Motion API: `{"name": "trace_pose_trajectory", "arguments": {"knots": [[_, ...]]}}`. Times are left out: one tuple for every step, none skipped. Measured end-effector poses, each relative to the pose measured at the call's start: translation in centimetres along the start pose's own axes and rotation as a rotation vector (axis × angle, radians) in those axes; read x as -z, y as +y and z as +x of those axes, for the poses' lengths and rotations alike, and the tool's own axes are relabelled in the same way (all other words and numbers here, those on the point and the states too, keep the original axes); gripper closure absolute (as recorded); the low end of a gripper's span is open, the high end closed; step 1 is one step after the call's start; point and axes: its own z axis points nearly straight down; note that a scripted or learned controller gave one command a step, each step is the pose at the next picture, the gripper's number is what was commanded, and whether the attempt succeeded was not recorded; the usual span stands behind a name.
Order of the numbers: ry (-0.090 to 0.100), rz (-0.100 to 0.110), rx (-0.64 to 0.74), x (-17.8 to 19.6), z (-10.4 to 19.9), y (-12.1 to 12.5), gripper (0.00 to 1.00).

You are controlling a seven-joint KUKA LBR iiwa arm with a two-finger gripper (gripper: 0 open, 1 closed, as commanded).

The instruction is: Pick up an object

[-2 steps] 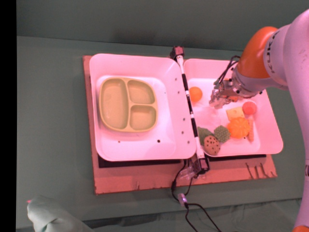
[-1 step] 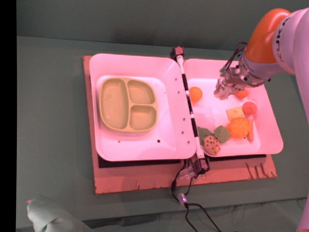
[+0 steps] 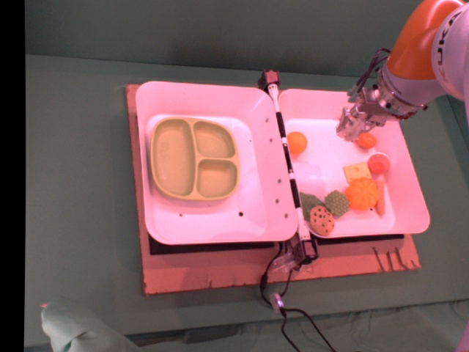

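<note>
Arm: grey with an orange band, entering from the upper right of the frame and reaching down into the right bin [image 3: 410,196].
Pincer [image 3: 352,128]: low over the upper part of the right bin, just left of a small orange piece [image 3: 366,141]; whether it is open or closed cannot be told, and no item is seen in its grip.
Right bin contents: orange ball [image 3: 297,142] at the left wall; red round piece [image 3: 378,163] and yellow cheese wedge [image 3: 357,171] at centre right; orange pumpkin-shaped piece [image 3: 363,193], green textured pieces [image 3: 331,202] and a spotted cookie [image 3: 321,219] along the lower edge.
Left bin [image 3: 168,97]: holds a green divided tray [image 3: 195,158] with three compartments.
Worktop [image 3: 73,160]: dull green, carrying both bins on a brown board [image 3: 220,273].
</note>
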Motion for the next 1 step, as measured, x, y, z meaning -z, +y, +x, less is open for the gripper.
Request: {"name": "trace_pose_trajectory", "arguments": {"knots": [[0.0,0.0,0.0,5.88,-0.18,1.19,1.0]]}}
